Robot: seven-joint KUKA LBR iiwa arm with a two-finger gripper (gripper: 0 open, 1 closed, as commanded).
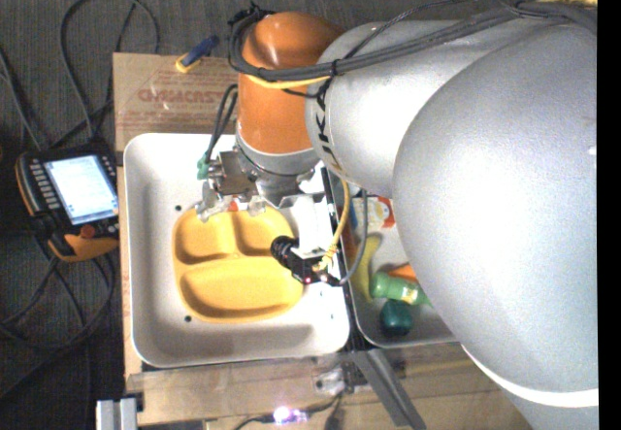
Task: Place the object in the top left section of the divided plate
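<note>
A: So where's the gripper (231, 207) at? It's parked low over the top edge of the yellow divided plate (233, 268), right around the upper compartments. Whether anything's been grabbed can't be told from this angle, the wrist covers it.

B: Same read here. The plate is sat in the left bin (146, 253), and its big lower section looks bare. No object can be made out in the top left section yet, though that corner is partly hidden. A few items, including a green thing (396, 314), are seen in the right bin (374, 331). Placement probably can't be counted as done.
</note>
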